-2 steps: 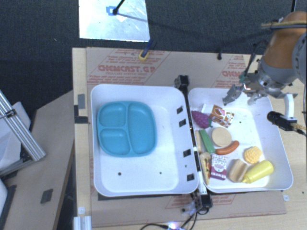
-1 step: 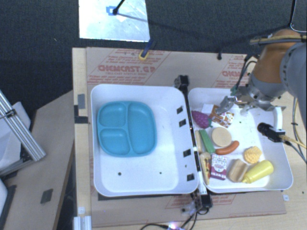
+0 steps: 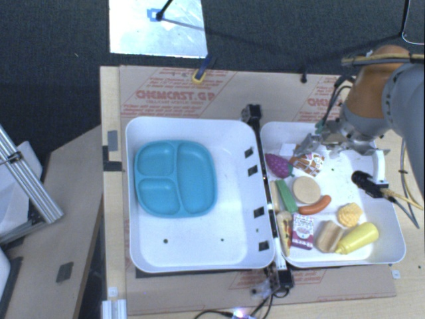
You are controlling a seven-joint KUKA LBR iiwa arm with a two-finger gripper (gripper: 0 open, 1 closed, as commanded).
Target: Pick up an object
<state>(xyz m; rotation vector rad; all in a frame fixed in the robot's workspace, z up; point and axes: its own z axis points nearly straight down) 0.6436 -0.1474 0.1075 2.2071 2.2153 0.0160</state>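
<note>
Hiding behind wrist (image 3: 345, 135): jaws' grip.

A blue divided plate (image 3: 176, 178) lies in the left white bin (image 3: 192, 254), with a shiny metal sheet (image 3: 158, 17) on the dark floor beyond the bench (image 3: 174, 89)
</note>
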